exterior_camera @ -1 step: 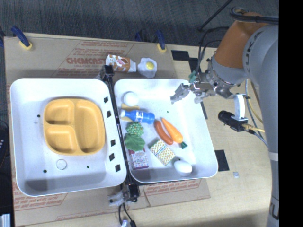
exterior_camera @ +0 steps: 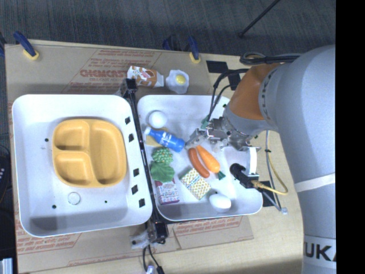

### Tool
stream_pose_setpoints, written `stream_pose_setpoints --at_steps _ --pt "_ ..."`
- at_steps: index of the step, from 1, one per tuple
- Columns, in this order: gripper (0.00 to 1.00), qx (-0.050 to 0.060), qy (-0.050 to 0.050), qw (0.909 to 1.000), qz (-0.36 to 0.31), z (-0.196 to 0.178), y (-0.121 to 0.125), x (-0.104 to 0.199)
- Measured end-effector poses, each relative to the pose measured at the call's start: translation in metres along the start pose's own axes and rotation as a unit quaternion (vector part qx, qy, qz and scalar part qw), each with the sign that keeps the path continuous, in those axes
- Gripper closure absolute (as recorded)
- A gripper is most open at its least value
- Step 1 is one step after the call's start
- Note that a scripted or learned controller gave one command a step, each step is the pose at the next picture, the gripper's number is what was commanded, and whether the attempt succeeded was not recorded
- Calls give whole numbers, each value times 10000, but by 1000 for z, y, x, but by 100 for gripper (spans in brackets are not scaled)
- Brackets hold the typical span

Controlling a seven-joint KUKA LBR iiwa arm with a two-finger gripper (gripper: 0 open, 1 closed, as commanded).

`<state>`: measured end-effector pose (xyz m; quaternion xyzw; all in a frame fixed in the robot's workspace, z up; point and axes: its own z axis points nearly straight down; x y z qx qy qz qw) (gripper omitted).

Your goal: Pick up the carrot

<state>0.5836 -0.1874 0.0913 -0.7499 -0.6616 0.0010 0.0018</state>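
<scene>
1. The carrot (exterior_camera: 209, 158) lay in the right bin (exterior_camera: 245, 210), long axis slanting from upper left to lower right, touching a sausage (exterior_camera: 198, 162) on its left.
2. The hand (exterior_camera: 212, 135) hovered just above the carrot's upper end; whether it was spread or closed could not be told.
3. A blue bottle (exterior_camera: 166, 139), grapes (exterior_camera: 162, 155) and an egg (exterior_camera: 219, 201) lay nearby.

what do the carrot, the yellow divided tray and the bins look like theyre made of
Carrot: probably moulded plastic toy food; smooth, evenly orange, slightly glossy.
Yellow divided tray: looks like hard plastic with a satin finish; one flat colour, rounded moulded compartments.
Bins: likely thin formed plastic, white and smooth with soft glare and rounded corners, though painted metal cannot be ruled out.
</scene>
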Motion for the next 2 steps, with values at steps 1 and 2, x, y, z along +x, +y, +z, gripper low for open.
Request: stream_pose_setpoints --at_steps 1,2 --pt "100 12 3 10000 -22 -10 0 0" --pt "100 -5 -2 9956 938 -117 10 25"
